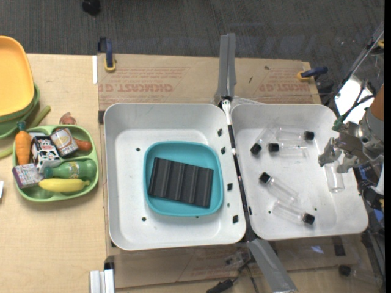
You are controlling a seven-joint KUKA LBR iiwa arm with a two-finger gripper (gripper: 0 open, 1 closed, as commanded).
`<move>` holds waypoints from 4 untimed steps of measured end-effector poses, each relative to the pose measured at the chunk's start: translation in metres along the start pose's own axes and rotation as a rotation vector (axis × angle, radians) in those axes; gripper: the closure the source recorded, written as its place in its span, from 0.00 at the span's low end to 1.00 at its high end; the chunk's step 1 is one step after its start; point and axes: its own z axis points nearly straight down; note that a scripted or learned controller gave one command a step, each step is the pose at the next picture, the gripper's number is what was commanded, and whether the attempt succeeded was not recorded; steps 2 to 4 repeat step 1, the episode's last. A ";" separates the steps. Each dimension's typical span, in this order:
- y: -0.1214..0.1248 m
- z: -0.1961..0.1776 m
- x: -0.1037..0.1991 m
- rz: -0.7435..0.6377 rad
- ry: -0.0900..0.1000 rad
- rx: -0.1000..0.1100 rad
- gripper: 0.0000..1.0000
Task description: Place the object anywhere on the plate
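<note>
A teal plate [157, 163] lies in the left bin [122, 133], and a dark ribbed rack [181, 180] rests across its middle. Several clear vials with black caps, such as one [278, 187] near the centre, lie scattered in the right bin [293, 224]. My gripper [336, 163] hangs over that bin's right side, far from the plate. It is shut on the top of a clear vial [335, 180], which hangs upright just below the fingers. The held vial's cap is hidden.
A metal divider [227, 72] runs between the two bins. On the wooden table to the left stand a green sectioned tray [91, 185] of toy food and a yellow dish [15, 72]. Cardboard [159, 78] lies under the bins.
</note>
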 end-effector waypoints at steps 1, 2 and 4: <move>0.000 0.000 0.000 0.000 0.000 0.000 0.00; 0.000 0.000 0.000 0.000 0.000 0.000 0.00; 0.000 0.000 0.000 0.000 0.000 0.000 0.00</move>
